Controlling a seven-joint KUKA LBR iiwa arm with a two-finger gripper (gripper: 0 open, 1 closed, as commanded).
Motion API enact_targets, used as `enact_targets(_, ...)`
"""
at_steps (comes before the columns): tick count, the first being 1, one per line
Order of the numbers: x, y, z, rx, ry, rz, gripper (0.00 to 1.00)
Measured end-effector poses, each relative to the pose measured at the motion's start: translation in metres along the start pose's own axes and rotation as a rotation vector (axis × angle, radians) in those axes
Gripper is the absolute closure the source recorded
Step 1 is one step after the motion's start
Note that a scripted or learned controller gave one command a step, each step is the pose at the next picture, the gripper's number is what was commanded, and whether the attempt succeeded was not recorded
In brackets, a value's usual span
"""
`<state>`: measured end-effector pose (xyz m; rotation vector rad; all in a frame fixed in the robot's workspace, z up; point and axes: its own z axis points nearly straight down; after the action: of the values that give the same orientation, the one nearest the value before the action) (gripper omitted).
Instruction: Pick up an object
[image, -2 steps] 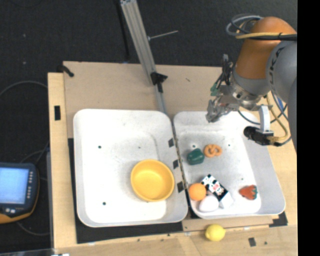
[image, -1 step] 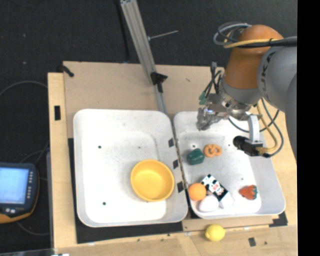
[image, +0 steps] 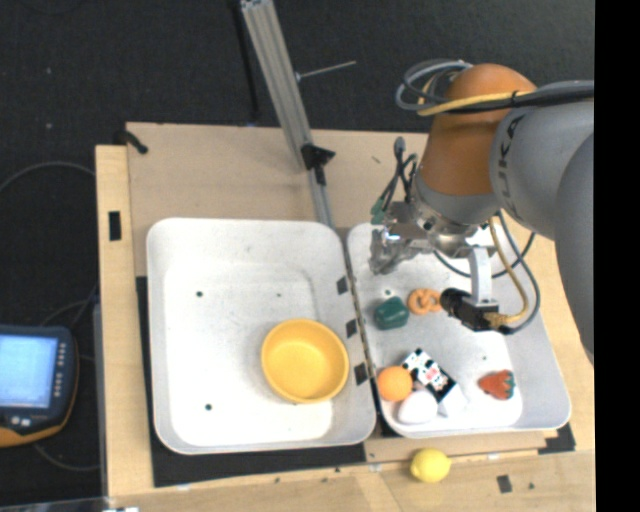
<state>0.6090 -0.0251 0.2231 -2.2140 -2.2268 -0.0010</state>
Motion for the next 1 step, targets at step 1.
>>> enact_targets(1, 0.0448, -0.0261, -0.0097, 0.000, 0.002, -0.001, 1.00)
